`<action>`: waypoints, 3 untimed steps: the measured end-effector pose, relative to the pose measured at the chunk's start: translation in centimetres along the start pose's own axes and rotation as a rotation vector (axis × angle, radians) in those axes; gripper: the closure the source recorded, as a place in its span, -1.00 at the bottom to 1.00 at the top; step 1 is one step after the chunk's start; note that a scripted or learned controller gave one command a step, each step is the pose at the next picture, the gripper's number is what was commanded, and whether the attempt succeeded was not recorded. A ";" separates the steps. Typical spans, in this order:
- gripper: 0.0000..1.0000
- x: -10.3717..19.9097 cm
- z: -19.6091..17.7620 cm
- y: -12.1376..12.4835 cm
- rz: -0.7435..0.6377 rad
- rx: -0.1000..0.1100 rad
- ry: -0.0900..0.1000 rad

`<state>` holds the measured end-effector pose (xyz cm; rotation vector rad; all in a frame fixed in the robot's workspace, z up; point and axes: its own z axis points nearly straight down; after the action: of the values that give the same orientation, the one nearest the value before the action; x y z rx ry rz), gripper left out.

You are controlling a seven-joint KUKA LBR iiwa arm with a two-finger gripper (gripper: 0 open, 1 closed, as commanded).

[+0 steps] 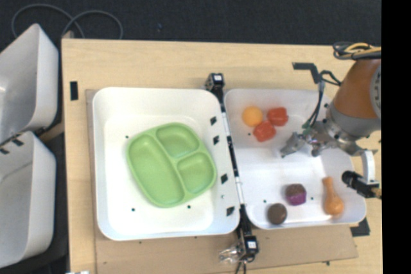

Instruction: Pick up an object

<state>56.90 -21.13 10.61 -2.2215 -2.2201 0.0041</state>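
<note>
The brown ball (277, 214) lies untouched; my gripper (292, 145) hovers over the right bin (257, 163), grip unclear, so I'd pick 1 target next.

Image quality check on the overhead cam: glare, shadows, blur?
Camera view: lighting even, both white bins bright, near blown out, with faint rims; shadows soft and short under the green plate; overall slightly soft, the gripper and small objects lack fine detail; floor dark.
</note>
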 end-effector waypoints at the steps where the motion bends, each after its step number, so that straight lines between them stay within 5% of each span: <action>1: 1.00 -0.1 -1.4 0.2 0.002 -0.007 -0.002; 3: 1.00 -0.9 -10.3 0.3 -0.003 -0.007 -0.001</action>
<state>57.18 -22.01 20.91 -2.2226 -2.2274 -0.0025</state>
